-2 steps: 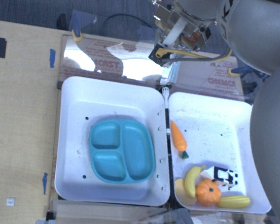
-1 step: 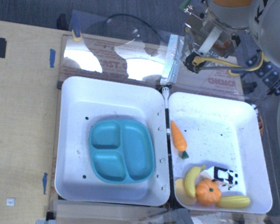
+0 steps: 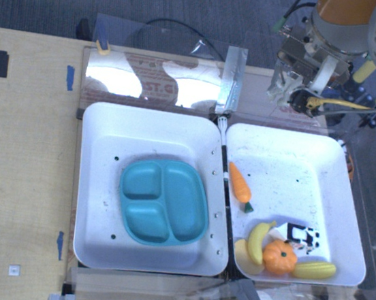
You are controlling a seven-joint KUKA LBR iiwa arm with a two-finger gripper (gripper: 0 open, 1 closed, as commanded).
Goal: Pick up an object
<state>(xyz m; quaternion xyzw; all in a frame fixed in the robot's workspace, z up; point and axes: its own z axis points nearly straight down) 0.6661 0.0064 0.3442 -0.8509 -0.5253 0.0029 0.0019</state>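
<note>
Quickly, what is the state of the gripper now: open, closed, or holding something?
Gripper: cannot be told from this view. It sits above the far edge of the right bin, and nothing is visible between its fingers.

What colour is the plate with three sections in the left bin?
Teal blue. The divided plate shows plainly in the camera view.

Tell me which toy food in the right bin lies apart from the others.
The carrot, orange with a green tip, alone near the bin's left wall. The banana, pumpkin and yellow piece cluster at the front.
</note>
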